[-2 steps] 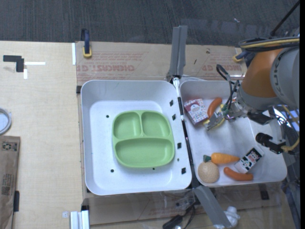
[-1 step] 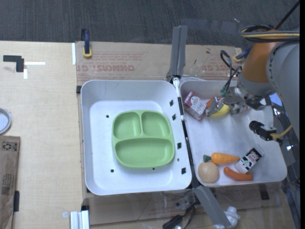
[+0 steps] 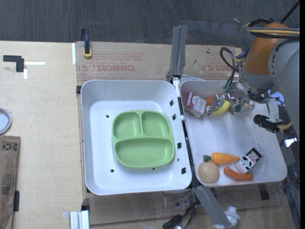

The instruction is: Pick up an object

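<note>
Overhead, from the one camera: two white bins side by side at frame centre, left bin [image 3: 95, 142] bearing a green divided plate [image 3: 143, 139], kept apart from the clutter. Right bin [image 3: 267, 178] stocked with the candidates: yellow banana [image 3: 221, 108] and pink packet [image 3: 195, 104] toward its upper left corner; carrot [image 3: 224, 159], round beige fruit [image 3: 208, 172], sausage [image 3: 238, 175] and small black-and-white carton [image 3: 249, 160] clustered at lower right. Gripper [image 3: 228, 100] low at the upper right of frame, right beside the banana, probably lined up for it. Jaws: cannot tell whether apart or together; nothing visibly clamped.
</note>
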Robot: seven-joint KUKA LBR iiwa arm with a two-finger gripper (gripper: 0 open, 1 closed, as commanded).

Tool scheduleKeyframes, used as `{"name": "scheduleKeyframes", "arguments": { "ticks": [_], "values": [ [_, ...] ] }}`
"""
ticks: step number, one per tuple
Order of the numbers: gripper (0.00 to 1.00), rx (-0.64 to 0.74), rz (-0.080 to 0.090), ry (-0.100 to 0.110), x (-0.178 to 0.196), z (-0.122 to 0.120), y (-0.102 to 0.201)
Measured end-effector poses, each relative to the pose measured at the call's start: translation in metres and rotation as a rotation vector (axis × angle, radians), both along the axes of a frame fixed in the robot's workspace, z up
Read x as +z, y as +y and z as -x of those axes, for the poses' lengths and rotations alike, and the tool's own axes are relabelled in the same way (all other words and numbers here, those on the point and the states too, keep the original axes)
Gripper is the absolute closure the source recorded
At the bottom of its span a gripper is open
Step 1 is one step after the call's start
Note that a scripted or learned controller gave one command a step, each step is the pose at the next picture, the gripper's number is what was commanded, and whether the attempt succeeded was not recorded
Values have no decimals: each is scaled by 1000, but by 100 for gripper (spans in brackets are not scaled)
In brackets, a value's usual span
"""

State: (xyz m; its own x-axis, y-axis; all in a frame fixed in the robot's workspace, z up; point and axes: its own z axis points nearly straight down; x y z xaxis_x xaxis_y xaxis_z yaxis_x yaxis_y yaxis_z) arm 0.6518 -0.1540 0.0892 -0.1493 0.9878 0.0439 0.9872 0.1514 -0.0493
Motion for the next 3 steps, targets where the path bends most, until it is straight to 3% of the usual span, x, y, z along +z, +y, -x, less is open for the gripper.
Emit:
{"name": "scheduleKeyframes", "arguments": {
  "ticks": [1, 2, 3],
  "values": [
    [100, 2, 16, -20, 7, -2, -4],
    [0, 2, 16, -19, 6, -2, -4],
    [0, -26, 24, -47, 3, -9, -56]
  ]
}}
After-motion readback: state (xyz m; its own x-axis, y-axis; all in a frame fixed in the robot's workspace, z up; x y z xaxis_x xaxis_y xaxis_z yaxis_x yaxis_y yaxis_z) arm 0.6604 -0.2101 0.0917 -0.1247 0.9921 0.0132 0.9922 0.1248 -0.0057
